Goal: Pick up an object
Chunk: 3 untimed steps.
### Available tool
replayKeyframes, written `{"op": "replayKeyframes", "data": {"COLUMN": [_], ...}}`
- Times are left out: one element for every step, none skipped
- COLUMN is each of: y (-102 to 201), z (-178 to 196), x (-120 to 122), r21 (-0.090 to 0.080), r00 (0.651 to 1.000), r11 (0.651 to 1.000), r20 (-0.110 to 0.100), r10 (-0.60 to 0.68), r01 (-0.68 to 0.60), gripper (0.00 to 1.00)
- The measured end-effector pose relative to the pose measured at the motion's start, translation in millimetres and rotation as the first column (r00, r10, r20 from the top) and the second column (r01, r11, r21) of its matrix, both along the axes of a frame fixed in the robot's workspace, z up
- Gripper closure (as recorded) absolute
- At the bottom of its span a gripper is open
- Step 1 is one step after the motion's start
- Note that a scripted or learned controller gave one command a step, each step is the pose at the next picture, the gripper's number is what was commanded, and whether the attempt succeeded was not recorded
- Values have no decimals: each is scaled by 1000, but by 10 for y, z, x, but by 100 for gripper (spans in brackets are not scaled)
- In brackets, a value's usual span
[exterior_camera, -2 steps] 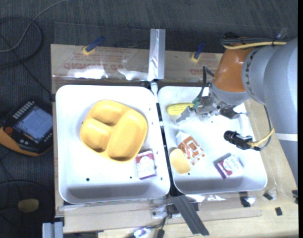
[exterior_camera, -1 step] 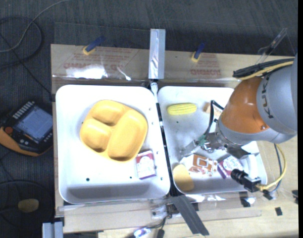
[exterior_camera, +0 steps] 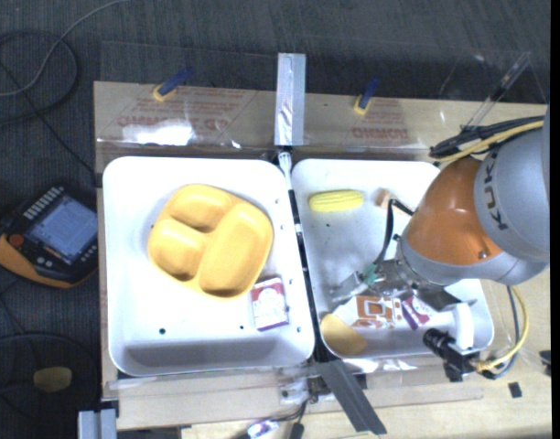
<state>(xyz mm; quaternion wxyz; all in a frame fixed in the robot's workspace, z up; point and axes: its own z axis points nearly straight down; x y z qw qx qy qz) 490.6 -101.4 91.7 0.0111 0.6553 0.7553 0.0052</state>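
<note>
My gripper is low in the right bin, hanging under the arm's orange band. Right beside it lies a flat orange-and-white packet, partly covered by the wrist. A tan rounded piece rests at the bin's front left, just below the gripper. A yellow corn-like object lies at the back of this bin, with a small tan bit next to it. A purple item peeks out under the arm.
The left bin holds a large yellow sectioned dish and a small red-and-white box. The ridge between the bins runs close to the gripper's left. A handheld controller lies off the bench at left.
</note>
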Motion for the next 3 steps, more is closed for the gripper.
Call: {"op": "replayKeyframes", "data": {"y": [-161,-199,-33], "z": [-11,-18,-22], "x": [554,1385,1758], "r21": [6,3,-2], "r00": [1000,1000,972], "r11": [1000,1000,972], "r20": [-12,-11,-17], "r10": [-7,23,234], "r01": [7,-23,-234], "gripper": [0,0,0]}}
